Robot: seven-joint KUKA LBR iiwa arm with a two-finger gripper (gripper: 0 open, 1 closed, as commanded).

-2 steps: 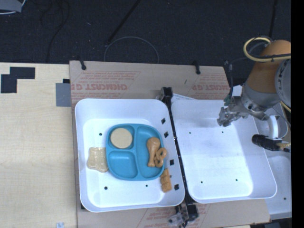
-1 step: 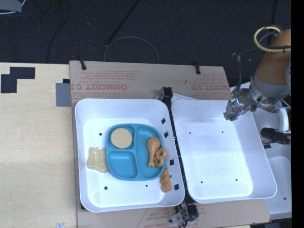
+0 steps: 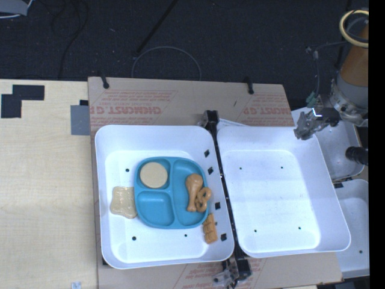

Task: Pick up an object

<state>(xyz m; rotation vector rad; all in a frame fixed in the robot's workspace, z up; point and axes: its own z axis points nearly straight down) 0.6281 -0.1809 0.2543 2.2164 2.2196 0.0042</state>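
Where the arm enters: at 3 o'clock of the camera view, the grey arm with its orange band reaches in over the bench.
Gripper: the gripper is a small dark metal cluster over the 1 o'clock corner of the right bin; at this slant and size I cannot tell whether it is released or clenched, and nothing can be seen in it.
Right bin: the right bin is shallow, smooth white plastic with rounded corners and a few dark dots on its floor.
Left bin: the left bin has the same shape and finish, and the two are joined by a black strip.
Tray: the blue tray is glossy, rounded and split into three compartments; it lies in the middle of the left bin.
Disc: the round tan disc lies flat in the tray's 11 o'clock compartment.
Drumstick: the tan drumstick-shaped piece lies in the 3 o'clock compartment, touching a knotted pretzel-like piece.
Pale slab: the pale slab, lumpy and perhaps bread-like, lies against the tray's 9 o'clock rim.
Brown chunk: the brown chunk lies on the bin floor at the tray's 5 o'clock.
Underlay: printed brown cardboard lies under both bins.
Bench: the bench is pale wood-grain board at 9 o'clock.
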